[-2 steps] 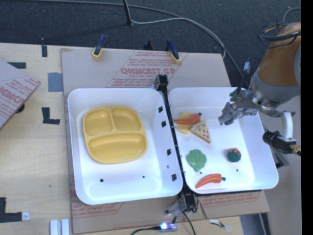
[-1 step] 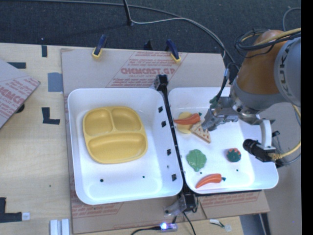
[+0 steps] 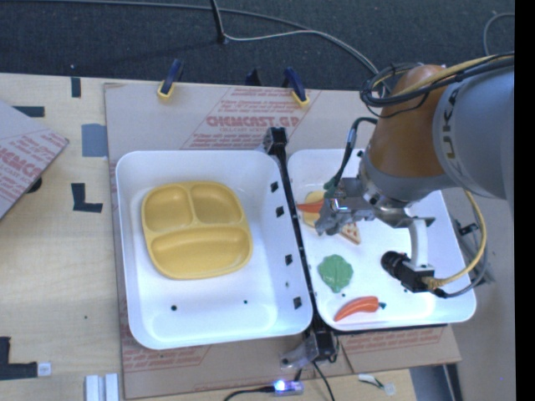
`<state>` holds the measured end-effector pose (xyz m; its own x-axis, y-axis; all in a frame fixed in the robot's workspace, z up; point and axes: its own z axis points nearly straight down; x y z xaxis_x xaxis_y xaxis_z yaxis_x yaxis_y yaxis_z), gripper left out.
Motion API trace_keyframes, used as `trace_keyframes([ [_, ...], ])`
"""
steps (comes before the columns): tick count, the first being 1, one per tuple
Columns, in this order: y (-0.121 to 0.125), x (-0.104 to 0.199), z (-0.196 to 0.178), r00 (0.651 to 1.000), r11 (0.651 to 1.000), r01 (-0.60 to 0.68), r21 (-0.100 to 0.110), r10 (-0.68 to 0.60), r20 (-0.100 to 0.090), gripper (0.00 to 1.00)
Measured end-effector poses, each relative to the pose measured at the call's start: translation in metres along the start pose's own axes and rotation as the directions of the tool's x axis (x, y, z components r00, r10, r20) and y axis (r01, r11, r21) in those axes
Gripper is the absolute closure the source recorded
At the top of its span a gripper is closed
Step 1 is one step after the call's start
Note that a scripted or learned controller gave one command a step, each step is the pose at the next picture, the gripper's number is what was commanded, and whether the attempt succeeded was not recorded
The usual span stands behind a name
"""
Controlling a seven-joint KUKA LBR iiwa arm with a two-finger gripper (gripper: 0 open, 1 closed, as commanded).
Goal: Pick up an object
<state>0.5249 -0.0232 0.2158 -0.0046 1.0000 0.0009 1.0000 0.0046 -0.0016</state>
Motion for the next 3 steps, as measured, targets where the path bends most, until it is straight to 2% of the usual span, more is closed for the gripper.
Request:
trace_keyframes([
  [1,-0.009,0.05,0.008,1.0,1.0,0.0,0.0,0.0,0.0,1.0],
  [2,-0.013,0.101,-0.004,1.0,1.0,0.0,-0.002,0.0,0.0,1.0],
  [3,-0.012,0.098,-0.004,1.0,1.0,-0.004,-0.001,0.004,0.001,0.0],
])
